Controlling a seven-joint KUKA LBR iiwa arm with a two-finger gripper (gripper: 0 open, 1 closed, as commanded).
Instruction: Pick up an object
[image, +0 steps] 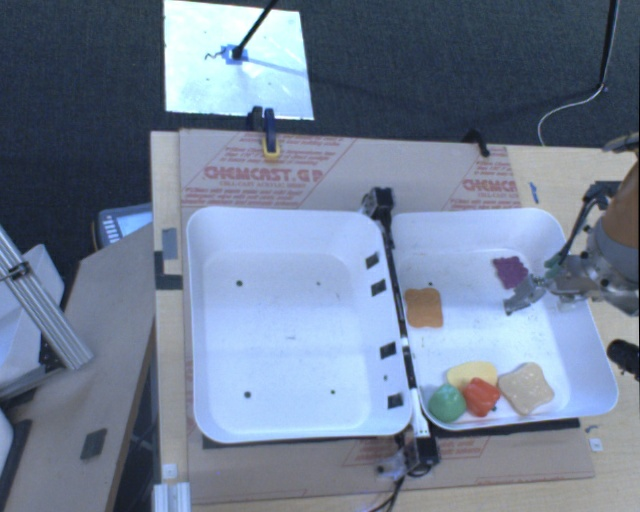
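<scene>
The right bin (470, 228) holds several small objects. A purple bunch-shaped piece (510, 269) lies near its right side. An orange square piece (425, 307) lies by the divider. Along the front wall sit a green round piece (447, 402), a yellow piece (470, 374), a red piece (481, 396) and a tan toast-shaped piece (526, 387). My gripper (524, 295) reaches in from the right, low over the right bin, just below and right of the purple piece. Nothing shows between its fingers.
The left bin (200, 300) stands beside the right one, joined by black clips along the shared wall (390, 320). Cardboard lies under both bins. A metal plate (238, 60) sits at the back and an aluminium rail (40, 310) at the left.
</scene>
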